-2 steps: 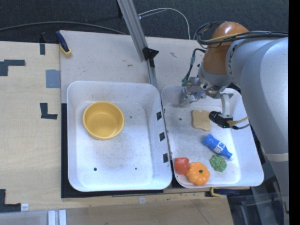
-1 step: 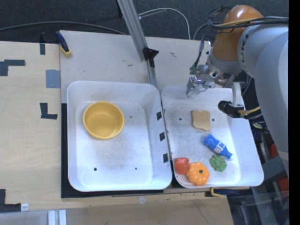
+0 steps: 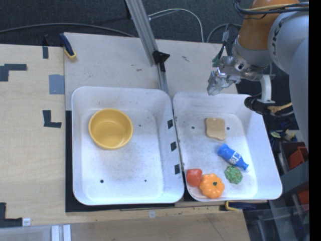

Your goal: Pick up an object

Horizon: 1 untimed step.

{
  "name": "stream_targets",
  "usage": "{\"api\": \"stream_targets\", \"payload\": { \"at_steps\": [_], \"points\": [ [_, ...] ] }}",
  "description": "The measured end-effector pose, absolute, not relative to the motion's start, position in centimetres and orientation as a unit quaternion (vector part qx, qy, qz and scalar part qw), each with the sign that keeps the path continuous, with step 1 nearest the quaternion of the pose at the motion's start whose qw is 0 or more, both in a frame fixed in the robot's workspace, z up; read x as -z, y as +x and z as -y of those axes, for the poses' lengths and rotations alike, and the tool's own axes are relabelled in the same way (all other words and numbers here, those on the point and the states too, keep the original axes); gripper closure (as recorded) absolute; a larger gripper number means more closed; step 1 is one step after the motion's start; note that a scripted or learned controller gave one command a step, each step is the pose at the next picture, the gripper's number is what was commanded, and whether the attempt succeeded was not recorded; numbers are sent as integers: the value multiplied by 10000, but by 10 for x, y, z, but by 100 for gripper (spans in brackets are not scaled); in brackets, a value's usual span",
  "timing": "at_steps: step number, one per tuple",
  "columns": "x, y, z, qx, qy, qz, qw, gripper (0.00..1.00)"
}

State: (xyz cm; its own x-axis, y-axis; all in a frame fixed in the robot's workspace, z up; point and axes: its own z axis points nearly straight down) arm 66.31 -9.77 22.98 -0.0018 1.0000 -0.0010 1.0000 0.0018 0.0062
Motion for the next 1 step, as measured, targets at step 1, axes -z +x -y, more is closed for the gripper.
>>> {"api": "stream_targets", "payload": {
  "at_steps": [1],
  "points": [
    [-260,664,97,-7,7066,-7076,9,100]
  ]
}}
